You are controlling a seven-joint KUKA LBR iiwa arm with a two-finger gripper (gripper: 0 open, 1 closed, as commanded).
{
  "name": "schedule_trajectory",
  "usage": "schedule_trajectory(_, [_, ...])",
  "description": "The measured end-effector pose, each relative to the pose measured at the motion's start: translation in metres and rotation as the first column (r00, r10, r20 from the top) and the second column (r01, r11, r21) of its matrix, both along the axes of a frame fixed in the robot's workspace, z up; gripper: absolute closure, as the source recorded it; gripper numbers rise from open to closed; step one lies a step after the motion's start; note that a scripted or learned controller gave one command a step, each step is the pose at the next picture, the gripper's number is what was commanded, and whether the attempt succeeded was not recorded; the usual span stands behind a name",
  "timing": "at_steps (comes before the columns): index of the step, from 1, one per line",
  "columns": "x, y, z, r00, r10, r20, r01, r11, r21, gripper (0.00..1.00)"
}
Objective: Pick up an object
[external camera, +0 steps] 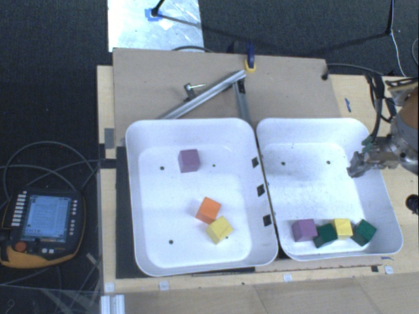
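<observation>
Camera view first, from its left side: a teach pendant with a lit screen lies on dark carpet, its cables looping around it. Next we come to the left bin, a shallow white tray of smooth plastic with rounded corners. It holds three small blocks: a purple cube toward the far side, and an orange cube touching a yellow cube nearer the front. All look matte with crisp edges, probably painted wood or foam.

Behind the bins a metal rod lies at a slant on the brown board.

The right bin matches the left one in shape and finish. Along its near wall we see a tight row: a purple block, a dark green block, a small yellow block and another green block, each touching its neighbour.

At the far right the gripper sits over the right rim of that bin, well apart from the row of blocks. Nothing lies between its fingers, but we cannot tell how wide they stand.

We judge the task barely started: no block is lifted, and reach, descent and grasp all remain.
</observation>
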State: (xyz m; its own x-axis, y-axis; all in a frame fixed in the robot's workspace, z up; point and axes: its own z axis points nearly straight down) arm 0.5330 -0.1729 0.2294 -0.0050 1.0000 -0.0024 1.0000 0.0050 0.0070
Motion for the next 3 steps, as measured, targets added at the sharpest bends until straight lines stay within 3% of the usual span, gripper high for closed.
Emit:
schedule_trajectory(1, [0.002,0.0,0.036,1.0,0.0,-0.001,0.0,1.0,0.001,1.0])
schedule_trajectory(3, [-0.001,0.099,0.036,1.0,0.007,-0.004,-0.007,1.0,0.004,1.0])
